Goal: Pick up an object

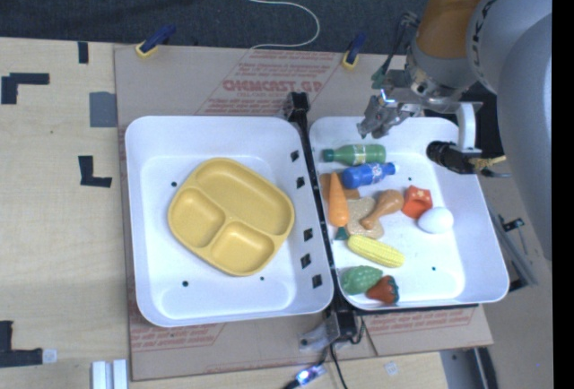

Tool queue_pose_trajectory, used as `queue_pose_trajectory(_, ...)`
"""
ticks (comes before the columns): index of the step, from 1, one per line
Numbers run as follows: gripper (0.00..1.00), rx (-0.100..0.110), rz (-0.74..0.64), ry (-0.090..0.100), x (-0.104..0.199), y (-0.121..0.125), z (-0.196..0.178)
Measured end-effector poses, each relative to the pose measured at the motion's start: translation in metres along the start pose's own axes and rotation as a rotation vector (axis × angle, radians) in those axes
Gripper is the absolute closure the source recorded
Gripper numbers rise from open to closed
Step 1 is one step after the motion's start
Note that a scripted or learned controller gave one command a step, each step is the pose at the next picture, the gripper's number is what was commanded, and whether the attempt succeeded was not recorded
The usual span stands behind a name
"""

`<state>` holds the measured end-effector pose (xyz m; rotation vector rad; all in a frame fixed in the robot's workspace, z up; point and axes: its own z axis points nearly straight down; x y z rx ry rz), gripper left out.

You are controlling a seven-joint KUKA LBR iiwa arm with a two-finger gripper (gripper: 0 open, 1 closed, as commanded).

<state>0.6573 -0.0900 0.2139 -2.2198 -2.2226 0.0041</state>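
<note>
Red print on the cardboard sheet (269, 78) lies upside down; too blurred to read.

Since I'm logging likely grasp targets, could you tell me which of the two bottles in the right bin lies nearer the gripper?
The green bottle: it lies just below the gripper, while the blue bottle sits one row farther down, beside the carrot.

The left bin (143, 226) holds a divided plate (231, 215), while the right bin (466, 262) holds two bottles (357, 154) at the back, a carrot (336, 201) and drumstick (384, 206) in the middle, and corn (375, 251) nearer the front.
</note>
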Motion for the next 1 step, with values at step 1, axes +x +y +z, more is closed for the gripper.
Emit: queue_pose_trajectory(1, 1.00, -0.002, -0.001, 0.001, 0.0001, 0.0134, -0.0113)
